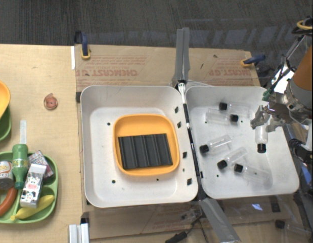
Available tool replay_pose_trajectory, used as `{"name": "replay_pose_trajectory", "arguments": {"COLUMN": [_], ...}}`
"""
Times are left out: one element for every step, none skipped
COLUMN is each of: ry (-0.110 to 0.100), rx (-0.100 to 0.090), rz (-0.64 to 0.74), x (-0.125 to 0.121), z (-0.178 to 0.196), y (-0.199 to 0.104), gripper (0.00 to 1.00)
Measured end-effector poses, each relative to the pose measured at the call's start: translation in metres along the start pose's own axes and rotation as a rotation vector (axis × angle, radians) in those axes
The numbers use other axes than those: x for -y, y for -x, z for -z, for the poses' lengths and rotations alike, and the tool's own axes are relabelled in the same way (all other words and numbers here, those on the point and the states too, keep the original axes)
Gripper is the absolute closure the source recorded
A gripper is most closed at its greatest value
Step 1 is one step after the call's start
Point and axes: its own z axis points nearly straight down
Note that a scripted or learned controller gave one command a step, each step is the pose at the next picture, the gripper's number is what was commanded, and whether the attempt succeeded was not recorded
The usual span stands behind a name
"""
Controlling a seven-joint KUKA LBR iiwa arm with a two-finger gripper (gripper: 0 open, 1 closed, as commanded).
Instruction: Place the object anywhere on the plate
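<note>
Two white bins sit side by side on the table (40, 75). The left bin (95, 151) carries an orange plate (145, 124) at its centre. In the right bin (277, 181), clear vials (215, 144) lie scattered; the pincer (261, 135) grips one upright vial (261, 138) near the right edge.

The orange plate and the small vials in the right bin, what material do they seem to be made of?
The orange plate looks like matte moulded plastic, with an even colour and soft rounded rim. The vials look like clear plastic or glass, see-through with black caps; which one is unclear.
</note>
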Motion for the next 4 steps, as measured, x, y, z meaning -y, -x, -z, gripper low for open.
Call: {"name": "replay_pose_trajectory", "arguments": {"ry": [0.000, 0.001, 0.003, 0.006], "rx": [0.001, 0.000, 0.001, 0.002], "rz": [0.116, 0.285, 0.407, 0.689], "x": [-0.114, -0.111, -0.126, -0.133], "z": [-0.014, -0.006, 0.057, 0.097], "y": [-0.042, -0.055, 0.007, 0.035], "gripper": [1.00, 1.00, 1.00, 1.00]}}
